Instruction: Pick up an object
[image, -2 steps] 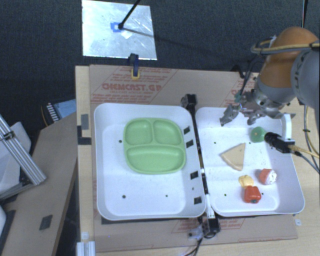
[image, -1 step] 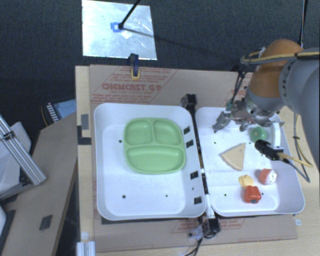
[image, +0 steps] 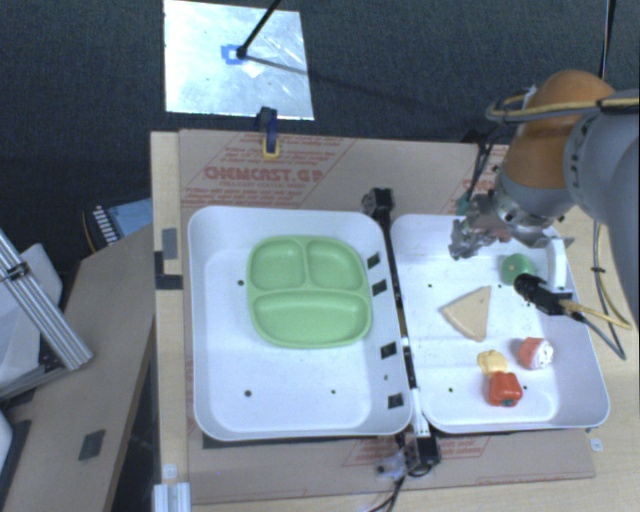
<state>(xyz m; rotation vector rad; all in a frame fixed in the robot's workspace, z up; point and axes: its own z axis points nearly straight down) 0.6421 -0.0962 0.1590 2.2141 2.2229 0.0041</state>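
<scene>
Bins come first by size: the left bin (image: 215, 330) holds a green divided plate (image: 308, 291) at its centre, and the right bin (image: 440, 400) holds the candidate objects. From the right bin's centre, a tan wedge (image: 470, 312) lies near the middle, a green piece (image: 517, 267) at 1 o'clock, an orange block (image: 504, 389) at 5 o'clock and a red-and-white piece (image: 534, 352) at 4 o'clock. Gripper (image: 466, 243) sits low at 11 o'clock; whether it is parted or closed cannot be told and nothing shows in its grasp, so the pick appears not yet done.

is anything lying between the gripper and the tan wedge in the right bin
Nothing visible does. The gripper hangs over the right white bin, and bare bin floor separates it from the tan wedge-shaped piece.
</scene>
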